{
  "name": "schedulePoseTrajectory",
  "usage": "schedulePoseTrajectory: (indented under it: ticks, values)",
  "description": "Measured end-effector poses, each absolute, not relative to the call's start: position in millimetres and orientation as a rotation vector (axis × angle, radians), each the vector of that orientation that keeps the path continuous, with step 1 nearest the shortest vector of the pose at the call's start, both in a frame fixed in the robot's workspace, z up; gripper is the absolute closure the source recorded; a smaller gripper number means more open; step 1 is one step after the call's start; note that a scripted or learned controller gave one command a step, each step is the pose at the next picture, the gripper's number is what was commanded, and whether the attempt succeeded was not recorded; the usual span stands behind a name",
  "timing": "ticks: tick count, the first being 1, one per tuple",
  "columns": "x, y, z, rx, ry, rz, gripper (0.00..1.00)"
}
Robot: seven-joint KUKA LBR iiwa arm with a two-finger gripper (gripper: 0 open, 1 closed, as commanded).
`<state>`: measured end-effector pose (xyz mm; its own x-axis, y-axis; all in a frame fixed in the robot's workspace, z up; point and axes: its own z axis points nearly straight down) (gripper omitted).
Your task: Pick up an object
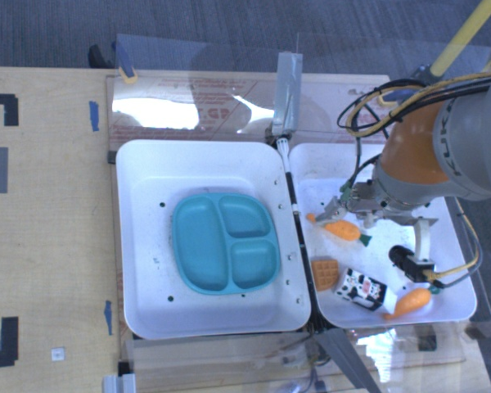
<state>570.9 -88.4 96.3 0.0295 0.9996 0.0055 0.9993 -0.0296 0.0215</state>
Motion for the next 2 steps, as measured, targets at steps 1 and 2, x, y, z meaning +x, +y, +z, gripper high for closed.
schedulePoseTrajectory:
  ticks: [1,2]
  values:
    - [572.3,-94,165,2.300,2.138,0.002,0.00]
    - [575.0,-96,88,2.170,2.268,0.005,0.00]
